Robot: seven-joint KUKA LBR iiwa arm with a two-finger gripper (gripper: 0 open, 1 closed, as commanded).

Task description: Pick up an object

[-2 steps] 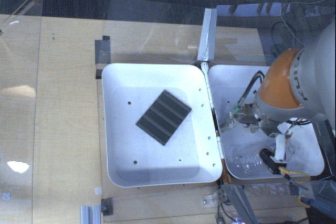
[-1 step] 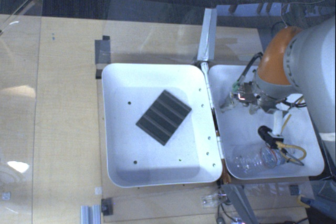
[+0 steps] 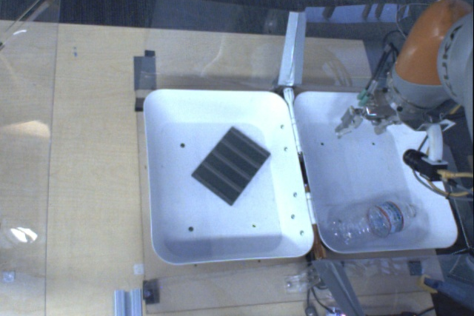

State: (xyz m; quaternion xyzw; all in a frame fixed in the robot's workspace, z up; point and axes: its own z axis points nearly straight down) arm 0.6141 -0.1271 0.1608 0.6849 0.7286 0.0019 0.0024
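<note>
Bottle [image 3: 368, 221], clear plastic, faint against right bin [image 3: 326, 159]; near front wall, long axis left-right, cap end unclear. My end effector [image 3: 361, 117] hovers above the bin's back, fingers spread, holding nothing.

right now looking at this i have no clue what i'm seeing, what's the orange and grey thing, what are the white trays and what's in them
You are looking down at a slant from one fixed camera above a wooden bench. The grey machine with the orange band is a robot arm reaching in from the right. Its gripper, the two-finger claw at its tip, hangs over the upper part of the right bin, with nothing between its fingers. The two white trays are shallow bins set side by side. The left bin holds a dark ribbed rectangular pad, lying flat and turned diagonally. The right bin holds a clear plastic bottle lying on its side near the front edge.
</note>
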